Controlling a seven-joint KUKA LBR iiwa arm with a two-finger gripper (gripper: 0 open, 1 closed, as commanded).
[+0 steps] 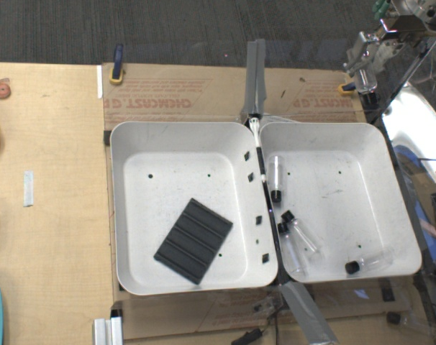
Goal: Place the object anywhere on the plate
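Black ribbed plate [194, 240] in left bin [132, 149], gripper [362, 67] far upper right

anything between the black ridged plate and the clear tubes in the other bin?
In the camera view, bare white floor of the left bin, then the two bins' meeting rims with small black clips, separate the black ridged plate from the clear tubes.

Robotics lab or test workshop: two shallow white plastic bins [124, 192] side by side on a cardboard-covered desk [160, 95], blue-handled clamps [117, 63] pinning the cardboard, grey carpet floor [167, 13] behind, metal rig with cables [391, 34] at upper right.
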